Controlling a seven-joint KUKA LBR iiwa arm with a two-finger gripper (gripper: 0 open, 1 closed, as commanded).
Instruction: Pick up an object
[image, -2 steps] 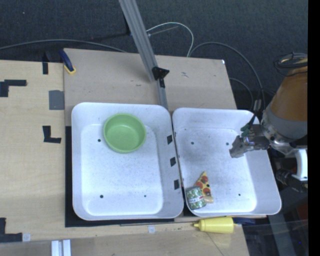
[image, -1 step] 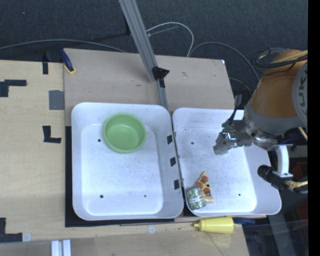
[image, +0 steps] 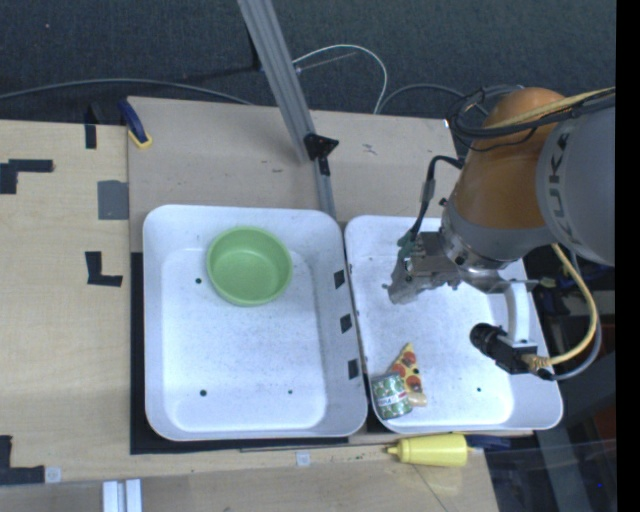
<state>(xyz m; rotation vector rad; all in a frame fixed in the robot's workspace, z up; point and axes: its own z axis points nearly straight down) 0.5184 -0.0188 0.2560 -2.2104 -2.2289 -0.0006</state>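
A green bowl (image: 249, 265) is sitting in the left bin (image: 170, 330). In the right bin (image: 450, 350), a small colourful packet (image: 398, 385) is lying at the near-left corner — the gripper (image: 405, 285) is hovering above it, nothing visibly held; whether its fingers are apart I cannot tell. A yellow bottle (image: 432, 450) is lying on the desk (image: 200, 150) — outside the bins.

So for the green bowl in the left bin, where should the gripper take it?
Probably at the rim of the green bowl, coming straight down with one finger inside and one outside. It sits upright with its mouth open, apart from the left bin's walls, so any side of the rim looks reachable.
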